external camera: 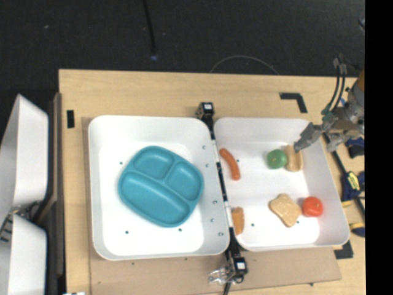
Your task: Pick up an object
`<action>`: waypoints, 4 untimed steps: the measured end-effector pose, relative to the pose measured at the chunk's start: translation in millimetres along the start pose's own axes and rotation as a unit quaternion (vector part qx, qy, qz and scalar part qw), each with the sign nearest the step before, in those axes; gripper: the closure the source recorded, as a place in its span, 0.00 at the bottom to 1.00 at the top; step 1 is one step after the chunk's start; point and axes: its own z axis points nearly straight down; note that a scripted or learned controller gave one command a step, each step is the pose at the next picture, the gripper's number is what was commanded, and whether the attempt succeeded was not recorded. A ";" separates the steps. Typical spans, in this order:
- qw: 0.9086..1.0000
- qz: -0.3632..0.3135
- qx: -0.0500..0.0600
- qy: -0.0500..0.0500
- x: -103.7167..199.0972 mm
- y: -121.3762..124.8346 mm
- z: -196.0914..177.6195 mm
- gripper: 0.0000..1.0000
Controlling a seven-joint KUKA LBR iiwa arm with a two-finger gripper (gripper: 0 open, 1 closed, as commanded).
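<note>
My hand hangs at the far right of the right bin, a grey finger slanting down toward the tan piece that stands just beside the green ball; whether it is wide or narrow I cannot tell, and nothing shows as held.

From the camera above, the likeliest thing for me to take is that tan piece, near the bin's far right wall; its long axis runs roughly away from the camera toward the near side, almost parallel to that wall; the ball touches or nearly touches its left flank.

The risk, as I judge it: coming down so close to the wall, I could strike the rim, or nudge the ball and roll it off; squeezing along the long axis could let the piece slip.

The sausage, toast and red ball lie well apart; the blue tray sits in the left bin on the surface.
</note>
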 end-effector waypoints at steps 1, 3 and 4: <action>1.000 -0.001 -0.006 -0.001 0.5 2.1 -6.9 0.00; 1.000 0.001 -0.004 -0.002 0.0 -8.9 95.0 0.00; 1.000 0.001 -0.004 -0.003 -10.5 -2.6 146.6 0.00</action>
